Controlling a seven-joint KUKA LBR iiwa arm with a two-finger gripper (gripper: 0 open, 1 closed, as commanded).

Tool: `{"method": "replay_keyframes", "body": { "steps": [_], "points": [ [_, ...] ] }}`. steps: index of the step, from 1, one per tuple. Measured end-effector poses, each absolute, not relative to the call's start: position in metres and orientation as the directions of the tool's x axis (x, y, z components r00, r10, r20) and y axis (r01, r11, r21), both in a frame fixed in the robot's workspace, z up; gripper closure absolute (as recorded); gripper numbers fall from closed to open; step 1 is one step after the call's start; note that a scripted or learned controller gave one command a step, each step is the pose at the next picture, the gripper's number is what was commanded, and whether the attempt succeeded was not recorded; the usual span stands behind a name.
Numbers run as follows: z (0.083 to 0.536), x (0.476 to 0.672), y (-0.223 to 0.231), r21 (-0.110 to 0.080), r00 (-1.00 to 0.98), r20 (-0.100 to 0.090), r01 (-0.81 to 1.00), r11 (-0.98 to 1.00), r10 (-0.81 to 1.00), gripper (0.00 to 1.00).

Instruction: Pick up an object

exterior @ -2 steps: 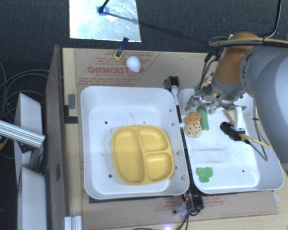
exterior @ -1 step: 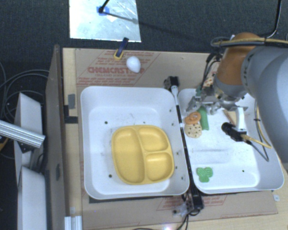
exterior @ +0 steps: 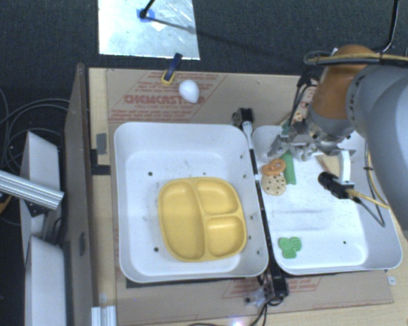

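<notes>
From above, the hand (exterior: 294,149) hangs low in the right bin (exterior: 340,250) at its upper left corner; whether it is wide or narrow, I cannot tell. Just below it lie an orange slice (exterior: 277,166), a spotted cookie (exterior: 273,182) and a green stick (exterior: 289,172). A green leafy piece (exterior: 290,246) sits well below. The left bin (exterior: 132,182) holds a yellow divided tray (exterior: 202,217).

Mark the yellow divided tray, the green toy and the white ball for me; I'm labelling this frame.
yellow divided tray (exterior: 202,219), camera view, centre divider.
green toy (exterior: 290,246), camera view, its middle.
white ball (exterior: 189,90), camera view, its top.
</notes>
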State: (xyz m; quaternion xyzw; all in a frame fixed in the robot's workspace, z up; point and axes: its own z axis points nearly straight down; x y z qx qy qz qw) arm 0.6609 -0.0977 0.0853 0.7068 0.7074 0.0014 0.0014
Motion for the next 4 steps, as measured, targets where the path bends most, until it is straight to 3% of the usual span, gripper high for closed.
{"method": "replay_keyframes", "body": {
  "steps": [1,4],
  "points": [
    [0.085,0.647,-0.09,0.0,-0.001,0.0,1.0,0.001,1.0,0.0],
    [0.085,0.663,-0.088,0.004,-0.005,0.001,1.0,0.005,1.0,0.0]
  ]
}}
